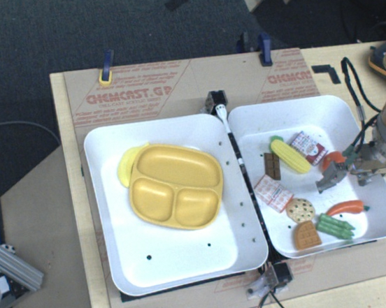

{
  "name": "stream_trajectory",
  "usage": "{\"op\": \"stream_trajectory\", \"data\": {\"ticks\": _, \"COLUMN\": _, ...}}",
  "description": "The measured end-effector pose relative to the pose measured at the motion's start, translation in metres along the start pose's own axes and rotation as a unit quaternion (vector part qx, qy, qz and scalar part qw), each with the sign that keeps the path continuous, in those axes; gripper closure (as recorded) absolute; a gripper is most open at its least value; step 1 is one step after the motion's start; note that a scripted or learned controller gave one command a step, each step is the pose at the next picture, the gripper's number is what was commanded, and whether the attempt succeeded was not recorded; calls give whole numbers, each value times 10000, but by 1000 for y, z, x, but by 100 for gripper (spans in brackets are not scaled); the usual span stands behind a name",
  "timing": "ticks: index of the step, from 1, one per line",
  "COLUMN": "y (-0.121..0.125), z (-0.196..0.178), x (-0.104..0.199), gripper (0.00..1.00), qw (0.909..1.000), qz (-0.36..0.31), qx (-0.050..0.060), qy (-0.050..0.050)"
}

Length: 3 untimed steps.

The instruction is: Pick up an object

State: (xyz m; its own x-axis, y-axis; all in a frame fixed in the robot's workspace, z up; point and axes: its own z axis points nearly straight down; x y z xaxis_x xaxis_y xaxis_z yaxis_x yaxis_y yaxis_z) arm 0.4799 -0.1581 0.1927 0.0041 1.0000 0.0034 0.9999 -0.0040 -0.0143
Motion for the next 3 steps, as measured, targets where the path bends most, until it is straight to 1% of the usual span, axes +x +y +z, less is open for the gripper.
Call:
{"op": "stream_trajectory", "data": {"ticks": 1, "y": 3, "z": -6, "x": 0, "gripper": 0, "qw": 10000, "qz": -20, "qx": -68, "qy": -15}}
{"op": "stream_trajectory", "data": {"ticks": 2, "y": 3, "z": 39, "x": -6, "gripper": 0, "qw": 10000, "qz": -15, "qx": -45, "qy": -5}}
{"op": "stream_trajectory", "data": {"ticks": 3, "y": 13, "z": 90, "x": -9, "gripper": 0, "qw": 10000, "qz": -18, "qx": -48, "qy": -5}}
